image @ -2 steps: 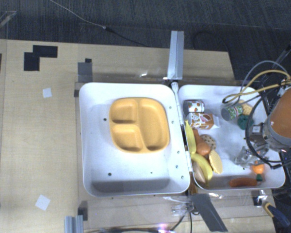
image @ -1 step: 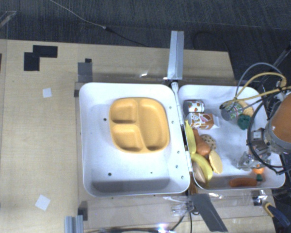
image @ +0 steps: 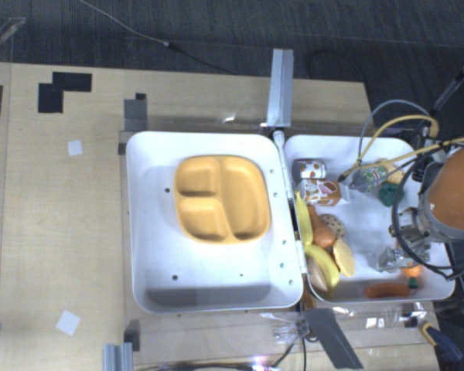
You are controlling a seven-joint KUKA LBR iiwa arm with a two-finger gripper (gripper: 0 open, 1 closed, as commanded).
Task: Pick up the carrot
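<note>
Two white bins sit side by side on the bench, so starting at the near edge: the carrot (image: 387, 290) lies flat along the near wall of the right bin (image: 363, 207), a long orange-red shape, a bit blurry but readable. Just past it, the gripper (image: 400, 263) hangs low over the bin's right side. It's a tangle of grey metal and dark cable down there, with a small orange bit right beside it that I honestly can't identify, and I can't tell from this whether the jaws are spread or pinched. Nothing shows as clearly held.

Over by the divider, a banana (image: 325, 261) leans into the near-left corner, with a pale slice-shaped piece (image: 343, 256) against it and a speckled brown item (image: 330, 228) just behind. Further back there's a small printed can (image: 310, 168) and a packet-like thing (image: 322, 193), labels too small to read.

The arm (image: 456, 199) comes in from the right, its orange band cut off by the frame edge, with yellow and grey cables (image: 394, 141) looping over the far part of the bin. A green-ish object (image: 375, 178) sits half under those cables.

The left bin (image: 151, 230) holds a yellow divided tray (image: 220, 198), sitting flat toward its far half.
</note>
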